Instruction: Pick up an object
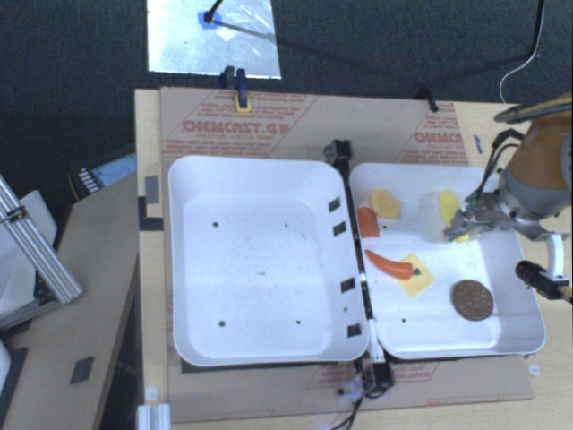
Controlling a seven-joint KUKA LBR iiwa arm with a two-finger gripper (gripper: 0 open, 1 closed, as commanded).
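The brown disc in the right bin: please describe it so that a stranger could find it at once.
Start at the right bin, the one of the two white bins holding objects. The brown disc lies near its front right corner. It is the only round, dark, speckled object; the others are yellow, orange or red.

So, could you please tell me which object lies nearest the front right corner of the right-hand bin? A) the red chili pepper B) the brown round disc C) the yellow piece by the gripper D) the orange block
B: the brown round disc lies nearest that corner of the right-hand bin, with the other items farther back or left.
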